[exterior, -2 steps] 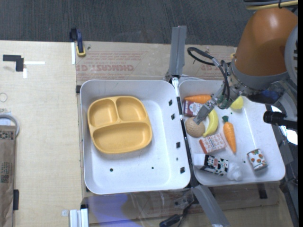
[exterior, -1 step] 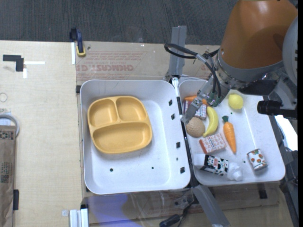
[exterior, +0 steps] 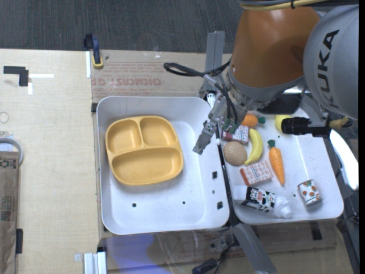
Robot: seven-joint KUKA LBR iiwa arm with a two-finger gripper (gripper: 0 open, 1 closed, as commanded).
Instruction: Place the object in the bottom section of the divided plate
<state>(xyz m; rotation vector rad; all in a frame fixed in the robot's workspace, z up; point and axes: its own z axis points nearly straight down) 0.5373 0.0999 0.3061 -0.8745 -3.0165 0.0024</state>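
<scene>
Smooth yellow plastic divided plate (exterior: 145, 149), three rounded sections; round tan ball (exterior: 234, 152) beside curved banana (exterior: 256, 145).

The plate (exterior: 145, 149) looks like smooth yellow plastic with a soft sheen. Both bins (exterior: 165, 210) are white, smooth and faintly glossy, plastic by the look. The bench (exterior: 45, 170) is pale matt wood. The arm (exterior: 274, 39) has a glossy orange band and smooth grey casing. The banana (exterior: 256, 146) and carrot (exterior: 277, 163) look like shiny plastic; the round roll (exterior: 234, 153) is matt and rough.
</scene>
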